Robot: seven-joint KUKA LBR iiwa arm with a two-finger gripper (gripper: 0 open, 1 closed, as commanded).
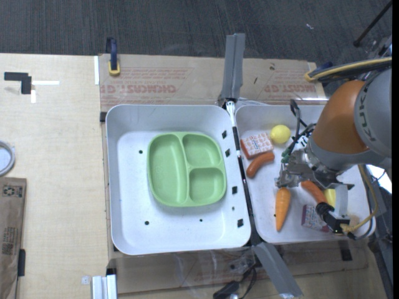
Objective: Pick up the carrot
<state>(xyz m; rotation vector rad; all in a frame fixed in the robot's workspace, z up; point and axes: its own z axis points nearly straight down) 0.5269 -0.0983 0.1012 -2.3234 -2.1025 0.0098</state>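
A grey robot arm's gripper (290, 178) is hovering just above the carrot (282, 208) in the right bin (265, 232), its finger opening impossible to tell

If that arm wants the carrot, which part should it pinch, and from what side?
Probably the thick upper half of the carrot, from straight above, fingers closing across its width. It lies flat, lengthwise, pointed end toward the bin's near edge. The gripper hovers by its thick end. The sausage lies apart.

Orange carrot (282, 208), lying flat in the right bin, tapered tip toward the front edge.
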